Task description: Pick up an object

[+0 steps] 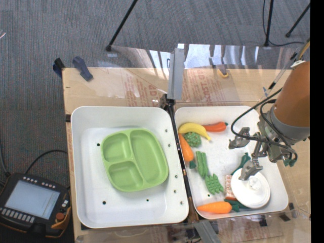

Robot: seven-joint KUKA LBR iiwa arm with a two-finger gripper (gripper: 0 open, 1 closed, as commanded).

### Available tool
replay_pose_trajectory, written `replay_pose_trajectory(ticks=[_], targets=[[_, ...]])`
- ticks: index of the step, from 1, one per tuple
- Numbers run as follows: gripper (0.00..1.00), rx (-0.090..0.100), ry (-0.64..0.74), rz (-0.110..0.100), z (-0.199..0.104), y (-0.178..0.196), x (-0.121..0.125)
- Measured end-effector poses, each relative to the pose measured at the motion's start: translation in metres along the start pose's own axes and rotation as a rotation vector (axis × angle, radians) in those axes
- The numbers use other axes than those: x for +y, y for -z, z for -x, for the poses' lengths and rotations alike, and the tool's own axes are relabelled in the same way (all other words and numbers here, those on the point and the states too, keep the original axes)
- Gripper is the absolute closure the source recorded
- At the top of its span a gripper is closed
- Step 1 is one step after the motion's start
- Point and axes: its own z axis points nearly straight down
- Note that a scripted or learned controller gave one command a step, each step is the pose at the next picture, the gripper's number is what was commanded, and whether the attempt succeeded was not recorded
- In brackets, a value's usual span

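two shallow white bins sit side by side on the tabletop in the camera view. the left bin carries a green divided plate at its centre. the right bin carries the candidates for picking: a yellow banana and a small orange-red carrot toward 12 o'clock, an orange vegetable along the 9 o'clock wall, a green pea pod and a leafy green piece near the middle, a second orange carrot at 6 o'clock, and a white round lidded dish toward 5 o'clock.

the gripper hangs over the 3 o'clock half of the right bin, just above the white dish. its fingers appear spread apart with nothing seen between them, so nothing is held.

risk, as a judgement: a straight descent from here would likely meet the dish, whose broad smooth top looks too wide for the spread, so the fingers could slide off or push it into the 5 o'clock corner. the dish also partly covers green pieces beside it, which may snag. things lying against the walls at 9 and 6 o'clock leave little room for a finger on the wall side.

open floor lies around the bin's centre toward 1 o'clock, and the pea pod has clear space on both long sides.
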Motion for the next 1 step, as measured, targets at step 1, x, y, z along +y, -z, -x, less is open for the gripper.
replay_pose_trajectory(ticks=[1], targets=[[0.00,-0.006,-0.089,0.000,-0.0082,-0.1360,0.0414]])
